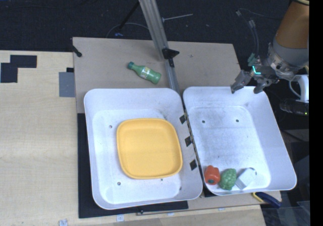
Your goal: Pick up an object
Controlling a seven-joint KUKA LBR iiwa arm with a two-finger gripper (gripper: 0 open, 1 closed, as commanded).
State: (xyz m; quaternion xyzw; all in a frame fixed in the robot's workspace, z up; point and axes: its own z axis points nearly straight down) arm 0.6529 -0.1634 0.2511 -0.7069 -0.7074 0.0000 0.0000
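Observation:
A yellow square plate [149, 148] lies in the left bin [98, 119]. In the right bin [272, 134], at its near edge, three small things huddle together: a red-orange pepper [212, 174], a green lumpy piece [228, 178] and a grey-white block [244, 178]. My gripper [249, 83] hangs above the right bin's far right corner, well away from those objects. Its two dark fingers are spread apart with nothing between them.
A green bottle [145, 72] lies on the brown board behind the left bin. A slanted aluminium rail [157, 23] rises behind the gap between the bins. Black clips [187, 139] join the bins along their shared edge.

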